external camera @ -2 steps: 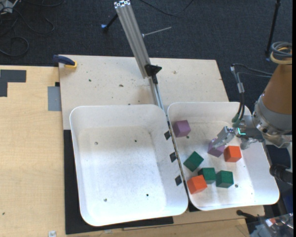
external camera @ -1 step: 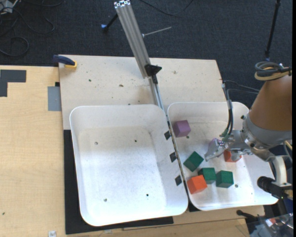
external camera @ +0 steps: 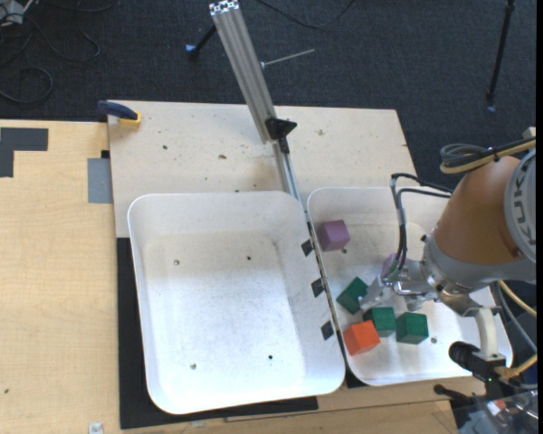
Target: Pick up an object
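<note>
Currently the arm reaches in from the right over the right bin, with the pincer low among the blocks. Can't tell whether the pincer is apart, together or clamped on anything; too small and cluttered there.

Right bin contents:
- purple block toward the far side, apart from the rest
- green block, tilted, just left of the pincer
- second green block right below the pincer
- third green block beside that one, nearly touching
- orange block at the near-left, touching the second green block

Left bin sits alongside, rims meeting at the divider. Both bins rest on the desk. A slanted aluminium rail runs from the far side down toward the divider.
</note>
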You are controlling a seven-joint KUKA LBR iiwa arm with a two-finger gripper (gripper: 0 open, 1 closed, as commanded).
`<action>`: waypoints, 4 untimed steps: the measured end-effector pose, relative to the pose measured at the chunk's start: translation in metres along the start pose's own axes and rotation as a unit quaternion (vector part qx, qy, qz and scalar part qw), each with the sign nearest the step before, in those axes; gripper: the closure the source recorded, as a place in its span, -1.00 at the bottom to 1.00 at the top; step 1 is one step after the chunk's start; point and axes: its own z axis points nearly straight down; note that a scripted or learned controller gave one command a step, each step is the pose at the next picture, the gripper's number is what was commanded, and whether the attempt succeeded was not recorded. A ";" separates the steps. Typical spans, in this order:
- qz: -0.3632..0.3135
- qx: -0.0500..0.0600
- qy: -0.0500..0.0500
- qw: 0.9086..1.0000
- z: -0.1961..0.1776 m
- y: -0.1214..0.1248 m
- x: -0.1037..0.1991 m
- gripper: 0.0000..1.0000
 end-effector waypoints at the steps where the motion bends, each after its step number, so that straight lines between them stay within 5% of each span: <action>1: -0.001 -0.015 -0.002 1.000 0.021 0.008 -0.001 -1.00; 2: 0.003 -0.010 0.000 1.000 0.014 0.005 -0.002 1.00; 4: 0.000 -0.007 -0.002 1.000 -0.079 0.007 -0.017 1.00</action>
